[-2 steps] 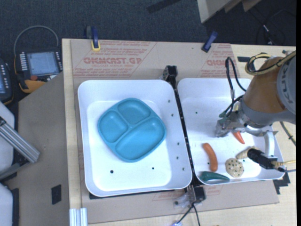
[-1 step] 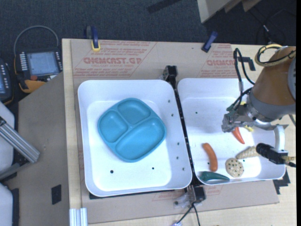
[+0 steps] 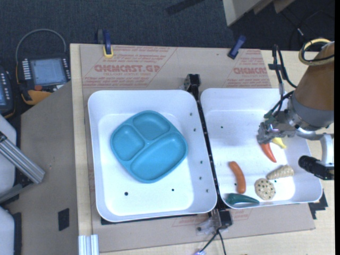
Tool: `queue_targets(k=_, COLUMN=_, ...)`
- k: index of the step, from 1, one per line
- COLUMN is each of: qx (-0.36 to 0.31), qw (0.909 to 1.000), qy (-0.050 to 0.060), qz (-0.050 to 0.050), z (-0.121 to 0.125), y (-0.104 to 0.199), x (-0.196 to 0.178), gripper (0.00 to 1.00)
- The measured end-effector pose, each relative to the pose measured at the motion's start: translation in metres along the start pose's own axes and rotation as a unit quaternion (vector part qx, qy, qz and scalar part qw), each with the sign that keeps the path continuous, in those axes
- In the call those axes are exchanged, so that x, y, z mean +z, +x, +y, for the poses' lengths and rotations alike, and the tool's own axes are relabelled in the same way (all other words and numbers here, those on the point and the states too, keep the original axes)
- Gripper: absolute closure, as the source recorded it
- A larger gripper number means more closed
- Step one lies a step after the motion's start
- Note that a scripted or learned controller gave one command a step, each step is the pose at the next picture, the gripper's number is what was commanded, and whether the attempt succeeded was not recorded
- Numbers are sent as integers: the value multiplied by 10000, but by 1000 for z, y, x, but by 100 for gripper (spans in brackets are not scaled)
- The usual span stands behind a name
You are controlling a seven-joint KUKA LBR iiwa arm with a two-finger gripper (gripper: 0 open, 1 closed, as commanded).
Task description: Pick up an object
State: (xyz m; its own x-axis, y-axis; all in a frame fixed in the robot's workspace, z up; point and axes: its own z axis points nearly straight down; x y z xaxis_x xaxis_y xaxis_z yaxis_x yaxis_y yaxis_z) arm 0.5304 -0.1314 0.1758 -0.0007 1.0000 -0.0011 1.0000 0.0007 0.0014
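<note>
1. Two white bins sit side by side on the bench. The left bin [image 3: 101, 190] is well off to the gripper's left, and the gripper [image 3: 270, 133] hangs over the right bin [image 3: 234, 102], toward its right side and about mid-depth.
2. Biggest loose thing is the blue divided plate [image 3: 149, 145], alone in the left bin, well apart from the tool. It has bare white floor on every side, so loads of room around it.
3. Arm [image 3: 317, 94] comes in from the right, orange band above the grey wrist, and covers the right bin's right wall there.
4. Teal piece [image 3: 241, 199] lies well below and left of the gripper, against the bin's near edge, long axis running left-right along that wall. Tight spot.
5. Orange sausage-shaped piece [image 3: 238, 176] is below and left of the tool, long axis running roughly away from the camera, slightly tilted, with open floor to its left.
6. Red-orange pepper-looking piece [image 3: 269, 152] is right under the fingertips, just below them, long axis slanting from upper left down to lower right, narrow tip toward the near edge. Something yellow [image 3: 279, 142] shows right beside its top end. Can't tell if it's touching the fingers.
7. Tan bread-like piece [image 3: 280, 171] is below the gripper, slanting up to the right.
8. Round cookie [image 3: 264, 188] is just under that, touching or nearly.
9. Fingers themselves: honestly cannot tell whether they're apart or together, too blurry.
</note>
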Motion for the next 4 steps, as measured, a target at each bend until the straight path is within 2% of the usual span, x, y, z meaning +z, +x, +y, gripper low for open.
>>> queue_targets(k=1, qx=0, qw=10000, qy=-5, qz=-3, z=1, y=0, x=-50, gripper=100)
queue_targets(k=2, qx=-4, qw=10000, qy=-9, qz=0, z=4, y=48, x=-59, gripper=100)
queue_targets(k=4, qx=-18, qw=10000, qy=17, qz=13, z=6, y=148, x=-48, gripper=100)
